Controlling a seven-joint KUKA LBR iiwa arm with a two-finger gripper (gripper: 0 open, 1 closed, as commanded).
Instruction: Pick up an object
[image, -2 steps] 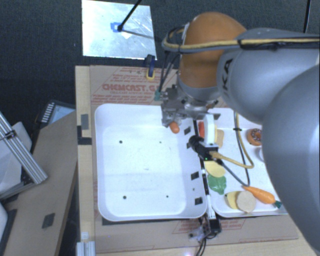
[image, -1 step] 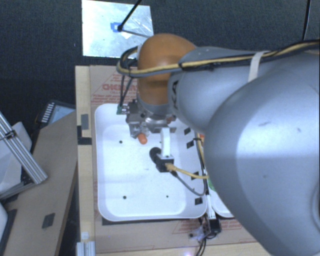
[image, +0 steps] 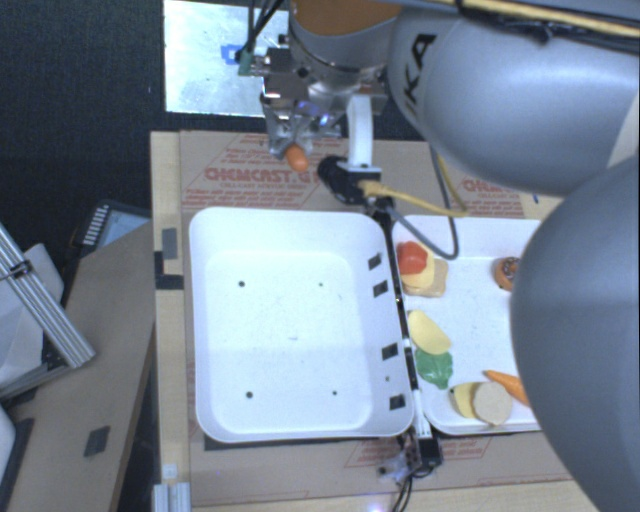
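My gripper (image: 294, 150) hangs high over the cardboard behind the left bin (image: 215, 300), near its far rim. A small orange object (image: 296, 158) sits between the fingertips, lifted off the bench, and the gripper is shut on it. The right bin (image: 470, 235) holds several toy foods: a red piece (image: 411, 256) on a cream slab (image: 431, 279), a brown round piece (image: 506, 271), a yellow piece (image: 426, 330), a green piece (image: 434, 369), an orange carrot (image: 506, 383) and a cream disc (image: 491, 403). The arm's grey body hides the right bin's right part.
A yellow cable (image: 420, 207) and a black connector (image: 342, 179) trail from the wrist over the bins' shared back corner. Black clips (image: 391, 350) line the divider between the bins. A metal rail (image: 40, 310) lies at the left, off the bench.
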